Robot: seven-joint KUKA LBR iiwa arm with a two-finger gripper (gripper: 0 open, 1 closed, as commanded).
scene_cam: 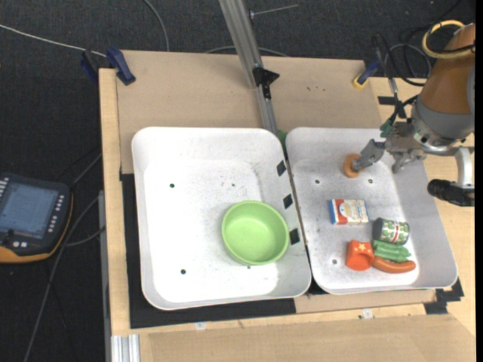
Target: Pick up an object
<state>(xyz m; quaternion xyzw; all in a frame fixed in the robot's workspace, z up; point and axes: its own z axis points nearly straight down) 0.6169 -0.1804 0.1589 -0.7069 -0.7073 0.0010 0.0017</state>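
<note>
My gripper hangs over the far part of the right bin, its two grey fingers spread open with nothing between them. A small orange round object lies just left of the left finger, apart from it. Nearer the front of the same bin lie a small white, blue and red box, a green can, a red cup-like object and a red and green piece beside it. A green bowl sits in the left bin at its front right.
A slanted metal pole runs down from the top to the gap between the bins. Blue clamps hold the board's far corners. A handheld pendant lies on the floor at left. Cables trail at the right edge.
</note>
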